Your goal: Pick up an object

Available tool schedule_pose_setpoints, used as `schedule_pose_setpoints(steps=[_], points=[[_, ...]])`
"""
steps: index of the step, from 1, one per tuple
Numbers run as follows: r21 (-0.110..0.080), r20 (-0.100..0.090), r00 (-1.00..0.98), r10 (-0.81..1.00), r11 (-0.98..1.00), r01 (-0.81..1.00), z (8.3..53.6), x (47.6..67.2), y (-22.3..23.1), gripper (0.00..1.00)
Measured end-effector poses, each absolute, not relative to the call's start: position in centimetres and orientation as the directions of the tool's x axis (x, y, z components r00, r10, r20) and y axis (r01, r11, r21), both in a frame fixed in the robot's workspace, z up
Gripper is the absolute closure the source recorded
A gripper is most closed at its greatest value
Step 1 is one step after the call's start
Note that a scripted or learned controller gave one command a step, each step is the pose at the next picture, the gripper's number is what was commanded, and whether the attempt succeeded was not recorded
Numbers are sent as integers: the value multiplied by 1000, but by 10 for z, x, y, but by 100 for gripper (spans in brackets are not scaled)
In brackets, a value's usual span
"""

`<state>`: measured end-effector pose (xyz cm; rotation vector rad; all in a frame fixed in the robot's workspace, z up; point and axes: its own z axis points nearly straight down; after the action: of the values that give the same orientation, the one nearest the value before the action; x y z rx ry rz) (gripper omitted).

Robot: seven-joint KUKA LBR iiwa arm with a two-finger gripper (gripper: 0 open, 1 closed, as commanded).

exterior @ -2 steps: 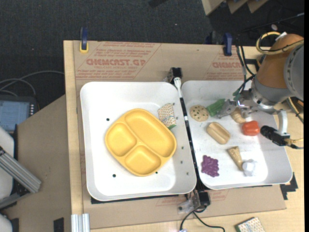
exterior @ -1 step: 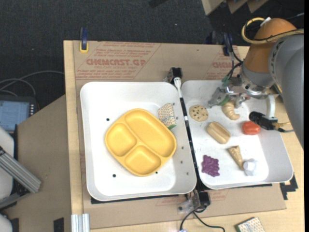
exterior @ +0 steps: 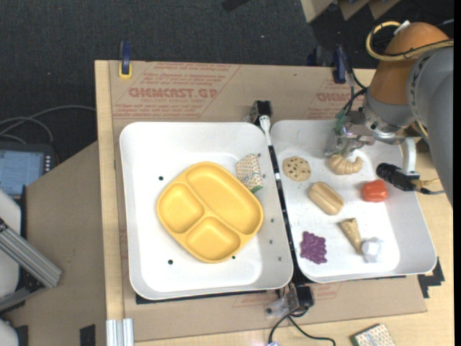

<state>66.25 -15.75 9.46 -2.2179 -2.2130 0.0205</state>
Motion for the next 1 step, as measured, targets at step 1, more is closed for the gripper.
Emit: schedule_pose_setpoints(steps=[1], points=[[-5,2,2,1000,-2,1000,178,604,-165,100]])
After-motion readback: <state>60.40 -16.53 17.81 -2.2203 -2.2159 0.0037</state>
